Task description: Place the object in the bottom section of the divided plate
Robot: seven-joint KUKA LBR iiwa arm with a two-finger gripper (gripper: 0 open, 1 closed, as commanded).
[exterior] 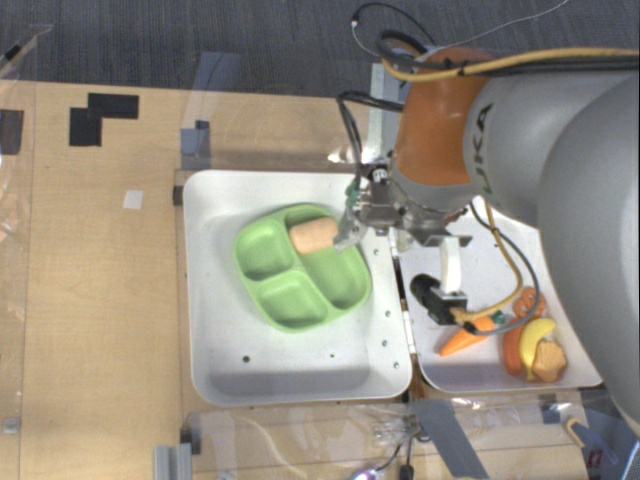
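A green divided plate (262,286) lies in the left white bin (215,348). A tan, roll-shaped object (312,236) rests at the plate's upper edge, over the ridge between the upper-left and right sections. The bottom section (291,300) holds nothing. My gripper (349,230) hangs just right of the tan object, close to its end or touching it; the wrist covers the contact. The grey arm with its orange band (440,133) reaches in from the right.
The right bin (500,248) holds an orange carrot (464,342), a yellow banana (537,331) and an orange-and-tan toy food piece (540,361) at its lower right. The arm covers much of that bin. Bare wooden bench (90,298) lies to the left.
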